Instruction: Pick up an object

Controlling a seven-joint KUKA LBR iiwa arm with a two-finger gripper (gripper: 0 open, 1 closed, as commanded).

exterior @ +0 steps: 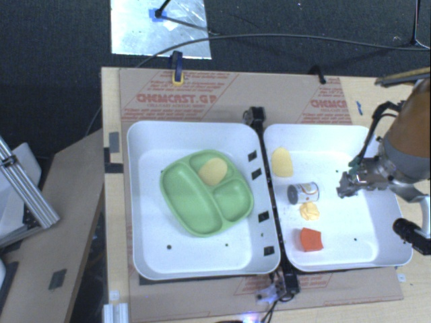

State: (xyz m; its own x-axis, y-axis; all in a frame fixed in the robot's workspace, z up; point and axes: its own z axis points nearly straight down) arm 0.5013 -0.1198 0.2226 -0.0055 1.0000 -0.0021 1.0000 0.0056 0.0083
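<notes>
Counter [202, 89] seen from above at a slant, covered by a brown printed board, with two shallow white bins side by side. The left bin [151, 247] holds a green divided plate [195, 204]; a pale yellow rounded object [213, 171] sits in its upper compartment. The right bin [350, 244] holds four small things, all in its left half: a yellow rounded piece [281, 161] near the top, a small silver can [302, 192] lying on its side below it, a crumpled pale yellow item [309, 211] just beneath the can, and an orange-red block [310, 239] nearest the front. The grey arm [411, 140] with its orange band reaches in from the right. Its gripper [347, 184] hangs over the middle of the right bin, to the right of the can and apart from it. Whether its tips are spread or closed cannot be told; nothing is seen between them.
</notes>
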